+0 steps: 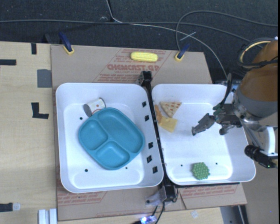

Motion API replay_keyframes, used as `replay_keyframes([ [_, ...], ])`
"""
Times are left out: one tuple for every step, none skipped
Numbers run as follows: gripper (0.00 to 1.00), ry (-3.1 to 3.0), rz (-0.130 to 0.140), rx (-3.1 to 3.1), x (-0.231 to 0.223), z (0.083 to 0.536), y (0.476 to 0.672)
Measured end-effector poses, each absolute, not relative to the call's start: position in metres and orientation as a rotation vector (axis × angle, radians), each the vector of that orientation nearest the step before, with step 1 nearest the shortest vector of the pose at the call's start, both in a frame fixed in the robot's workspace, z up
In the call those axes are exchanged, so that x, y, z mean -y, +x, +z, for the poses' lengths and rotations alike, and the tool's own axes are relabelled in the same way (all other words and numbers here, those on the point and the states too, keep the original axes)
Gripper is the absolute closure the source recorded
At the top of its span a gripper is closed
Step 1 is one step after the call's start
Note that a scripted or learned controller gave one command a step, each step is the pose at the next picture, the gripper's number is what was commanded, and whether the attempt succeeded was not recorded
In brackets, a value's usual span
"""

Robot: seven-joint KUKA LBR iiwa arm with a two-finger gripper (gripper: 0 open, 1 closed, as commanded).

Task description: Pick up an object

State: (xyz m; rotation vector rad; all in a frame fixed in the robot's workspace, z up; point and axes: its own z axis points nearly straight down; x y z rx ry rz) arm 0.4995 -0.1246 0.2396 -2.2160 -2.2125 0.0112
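Now hovering over the right white bin [233, 171]: grey two-finger gripper [210, 126], fingers spread, pinching nothing, near the tan waffle wedge [170, 108].

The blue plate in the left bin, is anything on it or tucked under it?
The blue plate shows three bare compartments. A small cup lies beside its upper-left edge. Whatever the plate covers is hidden.

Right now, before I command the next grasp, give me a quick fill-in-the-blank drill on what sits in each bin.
The blue divided plate lies in the ____ bin.
The green bumpy ball lies in the right bin, near its ____ edge.
The pincer hovers over the ____ bin.
The yellow corn cob lies on the ____, outside both bins.

Missing: left; front; right; cardboard
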Motion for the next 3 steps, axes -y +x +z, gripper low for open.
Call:
replay_keyframes([
  [0.0, -2.219, 0.002, 2.222, 0.124, 0.245, 0.502],
  [0.0, -2.216, 0.007, 2.218, 0.119, 0.182, 0.505],
  [0.0, -2.215, 0.007, 2.219, 0.111, 0.123, 0.51],
])
